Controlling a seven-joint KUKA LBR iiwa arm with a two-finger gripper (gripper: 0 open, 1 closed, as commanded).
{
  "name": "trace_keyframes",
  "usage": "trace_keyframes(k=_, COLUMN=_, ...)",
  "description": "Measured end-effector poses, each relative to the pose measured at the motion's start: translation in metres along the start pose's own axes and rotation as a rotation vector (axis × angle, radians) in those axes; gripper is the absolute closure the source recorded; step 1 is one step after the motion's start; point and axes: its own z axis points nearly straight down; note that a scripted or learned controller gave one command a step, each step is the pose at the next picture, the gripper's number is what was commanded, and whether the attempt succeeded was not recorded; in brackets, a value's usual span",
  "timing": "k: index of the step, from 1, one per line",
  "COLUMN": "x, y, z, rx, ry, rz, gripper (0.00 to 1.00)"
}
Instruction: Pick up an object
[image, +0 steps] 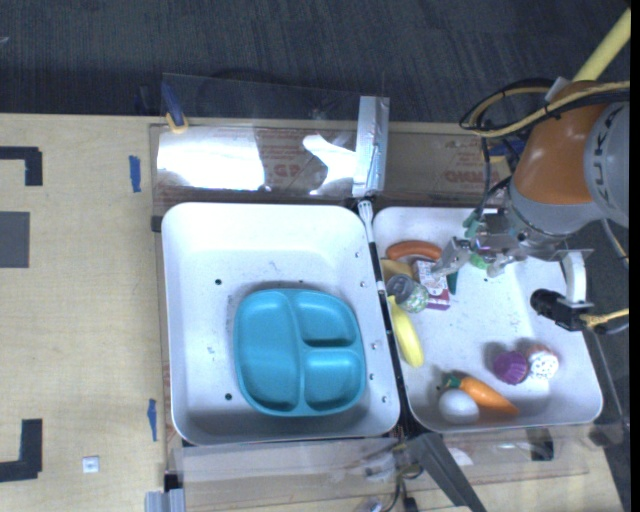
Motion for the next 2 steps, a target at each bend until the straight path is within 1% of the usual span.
trace_keyframes(k=1, x=0.0124, y=0.0142, z=0.0679, rx=-0.015, ry=-0.003, rz=0.011, gripper=0.00)
trace_keyframes(k=2, x=0.0122, y=0.0140, z=0.0587, rx=-0.014, ry=-0.002, rz=0.013, gripper=1.00)
